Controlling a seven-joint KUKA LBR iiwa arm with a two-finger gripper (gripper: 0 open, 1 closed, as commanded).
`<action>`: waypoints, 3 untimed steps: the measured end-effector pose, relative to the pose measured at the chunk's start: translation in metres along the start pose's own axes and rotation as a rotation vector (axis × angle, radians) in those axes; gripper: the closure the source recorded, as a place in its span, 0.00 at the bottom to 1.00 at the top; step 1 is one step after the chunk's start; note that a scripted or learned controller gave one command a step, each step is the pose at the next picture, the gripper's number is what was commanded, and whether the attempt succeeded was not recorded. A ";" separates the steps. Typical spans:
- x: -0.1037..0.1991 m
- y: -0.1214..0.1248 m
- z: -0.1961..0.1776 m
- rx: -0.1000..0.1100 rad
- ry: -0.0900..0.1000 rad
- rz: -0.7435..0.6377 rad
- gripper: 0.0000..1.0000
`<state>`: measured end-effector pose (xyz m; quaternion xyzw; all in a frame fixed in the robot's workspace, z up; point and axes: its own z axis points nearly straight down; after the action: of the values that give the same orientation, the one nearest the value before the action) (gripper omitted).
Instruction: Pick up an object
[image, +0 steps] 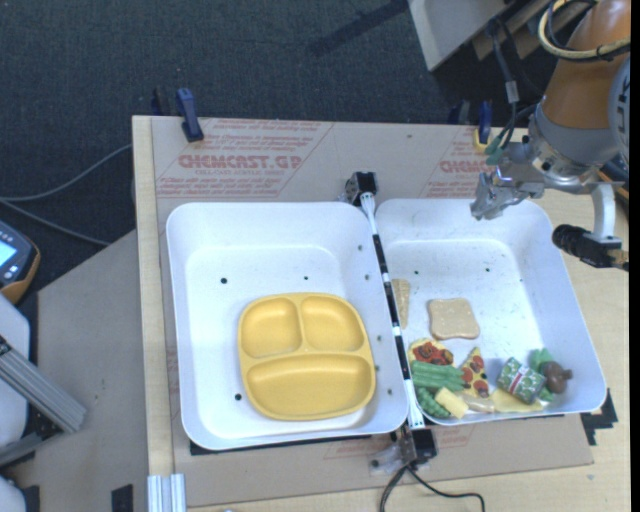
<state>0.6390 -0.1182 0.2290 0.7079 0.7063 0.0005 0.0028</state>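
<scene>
Jaws above right bin's far rim (opening: cannot tell); bread slice below.

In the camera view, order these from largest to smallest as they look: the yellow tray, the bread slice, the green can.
1. Yellow tray, by far the largest.
2. Bread slice.
3. Green can, a little smaller than the bread; it lies nearer the camera, so this gap is unsure.

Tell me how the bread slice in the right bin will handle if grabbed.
The bread slice lies flat and thin, so fingers probably struggle to get under it. It looks like toy food, likely light and stiff. Lying apart from the food pile, it may slide when pushed.
</scene>
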 end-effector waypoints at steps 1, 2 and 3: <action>0.003 -0.014 -0.032 0.000 0.002 -0.002 1.00; -0.057 -0.007 -0.024 0.001 -0.001 0.002 1.00; -0.068 -0.052 0.012 0.011 0.004 0.001 1.00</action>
<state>0.5872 -0.1864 0.2167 0.7082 0.7060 -0.0019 -0.0026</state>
